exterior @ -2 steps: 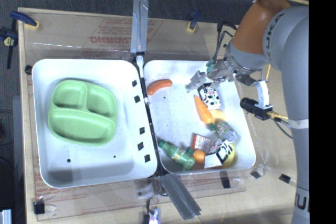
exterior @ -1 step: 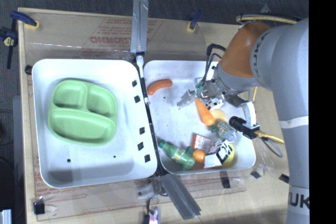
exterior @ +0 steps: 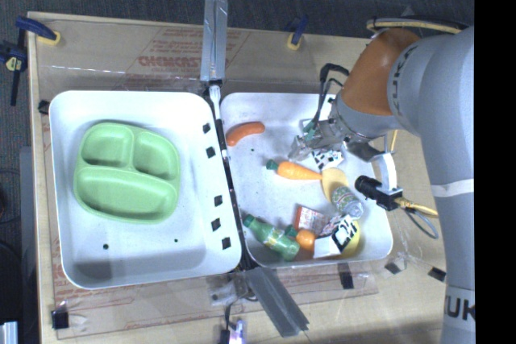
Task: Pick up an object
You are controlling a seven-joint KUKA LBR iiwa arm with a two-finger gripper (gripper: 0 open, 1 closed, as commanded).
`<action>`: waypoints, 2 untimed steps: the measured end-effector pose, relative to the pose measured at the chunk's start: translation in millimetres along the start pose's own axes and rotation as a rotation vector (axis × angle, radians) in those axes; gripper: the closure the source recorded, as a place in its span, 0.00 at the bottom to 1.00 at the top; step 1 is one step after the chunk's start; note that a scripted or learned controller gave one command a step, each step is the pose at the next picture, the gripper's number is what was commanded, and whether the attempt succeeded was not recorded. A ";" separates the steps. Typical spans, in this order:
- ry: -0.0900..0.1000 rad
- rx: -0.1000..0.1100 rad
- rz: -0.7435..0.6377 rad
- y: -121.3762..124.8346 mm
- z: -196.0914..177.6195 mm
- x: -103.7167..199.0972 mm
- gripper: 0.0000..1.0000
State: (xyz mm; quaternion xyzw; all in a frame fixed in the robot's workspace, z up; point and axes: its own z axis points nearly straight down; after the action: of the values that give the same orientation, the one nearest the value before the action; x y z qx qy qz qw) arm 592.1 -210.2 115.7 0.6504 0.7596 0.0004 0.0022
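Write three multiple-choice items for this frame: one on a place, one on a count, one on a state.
1. Where does the green tray lie?
A. left bin
B. right bin
C. on the bench outside both bins

2. How many compartments does the tray have?
A. one
B. three
C. five

3. How does the green bottle rest?
A. upright
B. on its side
C. hanging from the gripper

Answers: 1 A, it sits alone in the left bin. 2 B, two small hollows above one long one. 3 B, it lies flat near the right bin's front edge.
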 end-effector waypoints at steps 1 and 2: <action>0.000 0.000 0.000 0.0 0.0 0.0 0.00; 0.004 0.008 -0.030 14.7 24.4 39.9 0.00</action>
State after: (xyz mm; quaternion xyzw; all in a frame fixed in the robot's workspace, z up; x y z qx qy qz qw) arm 600.6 -168.5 91.3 0.6390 0.7692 -0.0013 -0.0021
